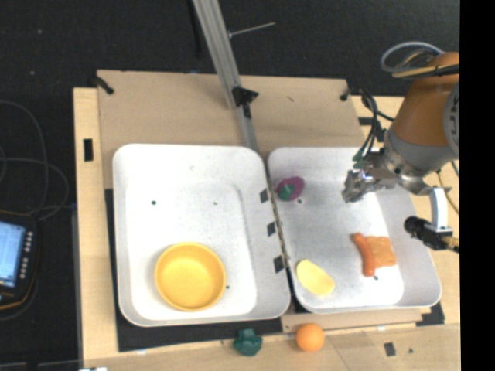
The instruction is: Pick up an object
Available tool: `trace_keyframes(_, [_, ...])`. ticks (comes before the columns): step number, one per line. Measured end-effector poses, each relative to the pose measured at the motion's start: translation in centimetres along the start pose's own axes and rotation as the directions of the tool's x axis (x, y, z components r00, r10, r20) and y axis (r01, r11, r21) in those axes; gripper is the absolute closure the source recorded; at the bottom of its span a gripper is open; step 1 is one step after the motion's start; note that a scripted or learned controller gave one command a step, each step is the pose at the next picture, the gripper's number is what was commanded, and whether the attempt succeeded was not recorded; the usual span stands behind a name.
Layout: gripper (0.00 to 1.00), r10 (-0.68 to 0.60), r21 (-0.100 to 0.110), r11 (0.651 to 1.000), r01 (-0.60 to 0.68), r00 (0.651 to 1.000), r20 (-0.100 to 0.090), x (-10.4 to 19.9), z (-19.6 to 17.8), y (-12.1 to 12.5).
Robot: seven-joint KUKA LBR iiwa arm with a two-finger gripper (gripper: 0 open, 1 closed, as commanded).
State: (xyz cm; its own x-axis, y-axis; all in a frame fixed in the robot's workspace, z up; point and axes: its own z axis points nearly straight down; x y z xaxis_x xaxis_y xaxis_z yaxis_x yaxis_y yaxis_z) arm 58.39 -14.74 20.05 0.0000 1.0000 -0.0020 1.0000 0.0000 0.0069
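From above, the gripper (354,188) hangs over the right bin (334,168), and whether its jaws are parted or closed cannot be told; nothing shows in them. Below it lie an orange piece (374,253) and a pale yellow piece (315,277); a purple-green object (290,188) sits left. A yellow bowl (190,276) occupies the left bin (186,176).

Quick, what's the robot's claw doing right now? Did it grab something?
Gripper: over the right bin, apart from the purple toy and the orange toy. Nothing seen in it; open or closed cannot be told.
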Motion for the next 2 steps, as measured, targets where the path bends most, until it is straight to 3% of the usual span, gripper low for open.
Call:
trace_keyframes(1, [1.0,0.0,0.005,1.0,0.0,1.0,-0.001,-0.1,-0.5,0.1])
trace_keyframes(2, [1.0,-0.007,0.005,1.0,0.007,1.0,-0.003,5.2,-0.1,1.5])
